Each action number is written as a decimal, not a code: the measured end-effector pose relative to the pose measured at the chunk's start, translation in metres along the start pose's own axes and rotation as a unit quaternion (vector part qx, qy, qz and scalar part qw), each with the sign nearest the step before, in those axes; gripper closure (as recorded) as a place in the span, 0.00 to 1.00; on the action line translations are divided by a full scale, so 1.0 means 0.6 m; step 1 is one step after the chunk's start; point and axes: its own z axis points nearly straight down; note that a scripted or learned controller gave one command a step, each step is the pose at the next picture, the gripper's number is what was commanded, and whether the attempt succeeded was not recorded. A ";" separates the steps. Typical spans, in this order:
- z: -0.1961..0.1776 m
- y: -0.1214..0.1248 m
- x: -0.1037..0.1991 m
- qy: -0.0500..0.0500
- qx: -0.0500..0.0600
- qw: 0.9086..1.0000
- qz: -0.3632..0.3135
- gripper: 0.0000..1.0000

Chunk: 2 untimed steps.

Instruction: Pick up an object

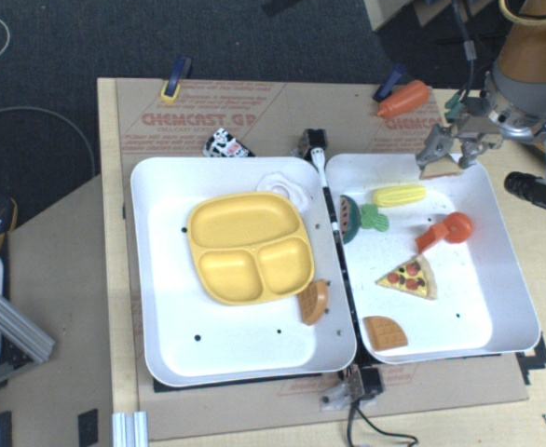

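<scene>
Two white bins sit side by side on the bench, and I'll take the yellow divided plate (251, 247) in the left bin (161, 333) as my marker. Over to the plate's right and higher up, past the seam between the bins, the gripper (448, 153) hangs above the back rim of the right bin (506, 287). Something tan sits right at its tips, but I can't make out whether that is a held object or part of the tool, and I cannot tell how the jaws stand from this slant.

My read is that the job is in its reaching or just-lifted stage, with nothing plainly secured. If it is empty, the next move calls for coming down squarely over one chosen piece in the right bin and closing on it.

Counting to the right of the plate: one corn cob (399, 195) nearest the gripper, one watermelon slice (348, 218) with one small green piece (374, 218) beside it, one red-orange toy (445, 230), one pizza slice (409, 277), and one brown flat piece (385, 331) lowest down. Touching the plate's lower right corner is one brown pastry-like piece (314, 301); just behind the plate lies one white thing (282, 186).
</scene>
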 end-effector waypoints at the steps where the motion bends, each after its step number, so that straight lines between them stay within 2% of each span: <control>1: -0.016 -0.019 0.097 0.000 0.000 1.000 -0.001 1.00; 2: -0.016 -0.030 0.175 0.000 0.001 1.000 0.000 1.00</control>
